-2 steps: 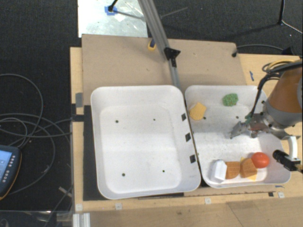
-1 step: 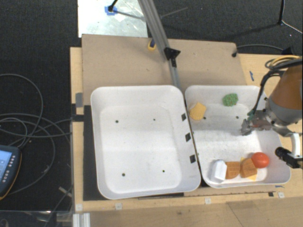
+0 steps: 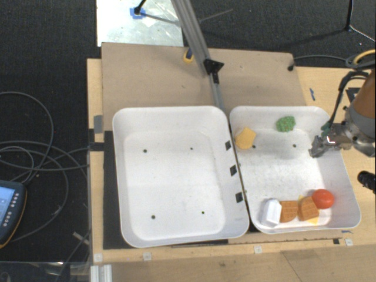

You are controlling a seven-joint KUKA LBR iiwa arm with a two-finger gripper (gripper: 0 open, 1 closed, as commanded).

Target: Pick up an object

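- The gripper [image 3: 320,145] hung at the right edge of the right bin [image 3: 276,169], about halfway between its far and near sides
- I could not tell if it was apart or together, because it was small and blurry, and I saw nothing held in it
- The green lump [image 3: 286,123] was the closest thing to it, I think; it sat to the left of the gripper and a bit farther back, near the far wall of the bin
- The yellow block [image 3: 245,137] lay more to the left, close to the wall between the two bins
- The other things sat in a row along the near side of the right bin: a white cup [image 3: 271,211], two brown waffle pieces [image 3: 299,209] and a red ball [image 3: 322,198]
- The red ball was almost straight toward the near side from the gripper, in the near right corner
- The left bin [image 3: 170,175] was far off to the left
- My guess was that the gripper should move left and a little back to reach the green lump, which looked round, so no side looked better to grab
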